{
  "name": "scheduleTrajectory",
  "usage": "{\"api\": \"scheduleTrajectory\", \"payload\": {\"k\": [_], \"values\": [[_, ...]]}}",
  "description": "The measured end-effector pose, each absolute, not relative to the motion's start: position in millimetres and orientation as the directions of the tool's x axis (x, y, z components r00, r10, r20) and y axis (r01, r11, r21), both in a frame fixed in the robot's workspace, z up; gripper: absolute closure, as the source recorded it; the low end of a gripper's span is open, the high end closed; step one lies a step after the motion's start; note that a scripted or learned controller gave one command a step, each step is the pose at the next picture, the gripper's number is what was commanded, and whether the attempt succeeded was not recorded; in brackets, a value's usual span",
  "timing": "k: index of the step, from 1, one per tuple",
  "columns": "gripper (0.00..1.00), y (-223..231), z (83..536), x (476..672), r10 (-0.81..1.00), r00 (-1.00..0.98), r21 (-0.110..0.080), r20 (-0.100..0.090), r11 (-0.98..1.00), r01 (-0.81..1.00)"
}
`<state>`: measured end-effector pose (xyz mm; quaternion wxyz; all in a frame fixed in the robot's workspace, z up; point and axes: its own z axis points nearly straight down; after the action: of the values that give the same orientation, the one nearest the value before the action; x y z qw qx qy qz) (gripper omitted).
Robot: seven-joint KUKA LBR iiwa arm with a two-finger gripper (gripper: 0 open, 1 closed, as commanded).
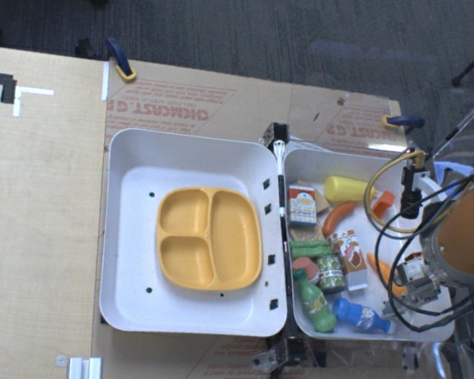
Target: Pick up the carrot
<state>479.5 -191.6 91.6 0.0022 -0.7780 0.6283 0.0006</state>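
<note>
Dark grey carpet lies beyond a pale wooden bench (25,204), on which we see a sheet of brown cardboard (229,108) held by 2 blue clamps, one at the left (120,59) and one at the right (402,122). On the cardboard stand 2 shallow white bins side by side, their inner rims touching.

Left bin (122,240): we find 1 yellow plate (209,239) with 3 compartments, lying flat near the middle of the floor.

Right bin (307,162): we find a crowd of small items. A small carton with a red and white label (303,205) stands near the inner wall; a yellow banana-like piece (346,188) lies toward the far wall. The carrot (338,217), orange and tilted, lies just below the yellow piece and just right of the carton, free of the arm. Nearer the camera we note green pieces (313,251), a small can (330,272), a packet with a brown and white print (350,249), a green bottle (315,309) and a blue bottle (362,315).

Arm: the orange band (468,230) enters at the right edge, ringed by black and yellow cables (397,189). The gripper (416,283) sits low over the right side of the right bin, well apart from the carrot. We cannot tell whether it is wide or narrow, since cables and wrist hardware hide it.
</note>
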Motion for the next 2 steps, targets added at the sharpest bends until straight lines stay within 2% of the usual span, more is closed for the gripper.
{"api": "scheduleTrajectory", "payload": {"k": [1, 2], "values": [[1.0, -190, 101, 482.3, -0.978, 0.206, -0.008, -0.006, -0.206, -0.978], [1.0, -204, 92, 478.7, -0.718, 0.696, -0.005, -0.003, -0.696, -0.718]]}}
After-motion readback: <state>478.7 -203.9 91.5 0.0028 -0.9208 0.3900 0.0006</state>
